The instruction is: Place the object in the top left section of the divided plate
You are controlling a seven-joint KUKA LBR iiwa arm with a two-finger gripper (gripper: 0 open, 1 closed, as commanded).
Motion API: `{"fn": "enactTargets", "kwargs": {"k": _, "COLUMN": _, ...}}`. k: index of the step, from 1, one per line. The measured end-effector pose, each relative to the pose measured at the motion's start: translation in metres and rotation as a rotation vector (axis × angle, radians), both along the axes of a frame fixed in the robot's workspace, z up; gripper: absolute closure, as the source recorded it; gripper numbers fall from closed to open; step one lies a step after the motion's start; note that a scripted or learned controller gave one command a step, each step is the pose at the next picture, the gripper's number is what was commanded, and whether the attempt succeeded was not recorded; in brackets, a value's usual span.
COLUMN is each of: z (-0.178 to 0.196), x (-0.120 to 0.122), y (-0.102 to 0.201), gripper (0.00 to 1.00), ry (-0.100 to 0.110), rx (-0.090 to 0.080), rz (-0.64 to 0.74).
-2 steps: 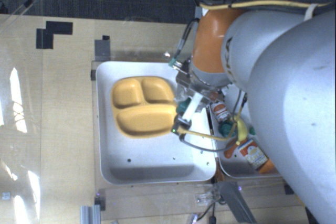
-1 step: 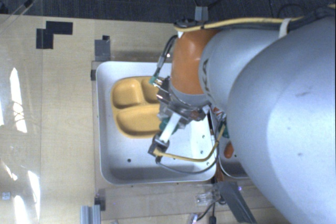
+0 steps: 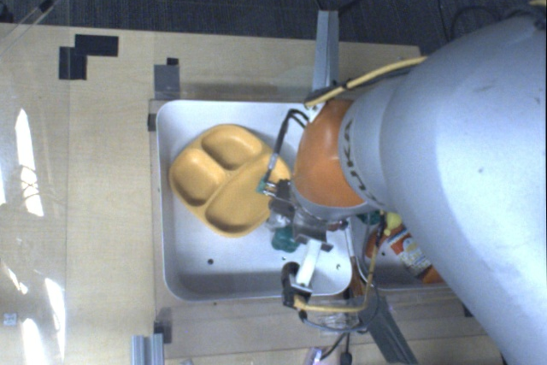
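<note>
Plate [image 3: 219, 178]: yellow, divided, in left bin [image 3: 179, 261], sections bare. Arm [image 3: 444, 184]: over bin's right part, wrist just right of plate. Claw [image 3: 295, 242]: below wrist; state cannot tell. Teal bit [image 3: 282, 242] at claw, maybe object; hold unconfirmed. Step, judged: grasp or carry stage. Next: shift left and up to plate's top left section, release.

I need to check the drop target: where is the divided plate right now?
The yellow divided plate lies in the left white bin, in its upper left part, just left of the arm's orange band.
</note>
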State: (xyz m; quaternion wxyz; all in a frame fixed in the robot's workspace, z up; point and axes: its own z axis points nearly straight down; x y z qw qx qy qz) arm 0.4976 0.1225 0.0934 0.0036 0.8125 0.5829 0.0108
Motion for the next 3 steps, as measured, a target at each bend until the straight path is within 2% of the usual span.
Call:
{"fn": "enactTargets", "kwargs": {"k": 1, "z": 0.059, "x": 0.002, "y": -0.048, "gripper": 1.00, "ry": -0.013, "rx": 0.011, "rz": -0.016}}
{"fn": "enactTargets", "kwargs": {"k": 2, "z": 0.085, "x": 0.058, "y": 0.021, "gripper": 1.00, "ry": 0.021, "rx": -0.004, "rz": -0.195}}
{"fn": "enactTargets", "kwargs": {"k": 3, "z": 0.014, "x": 0.085, "y": 0.028, "gripper": 1.00, "ry": 0.024, "rx": -0.008, "rz": 0.046}}
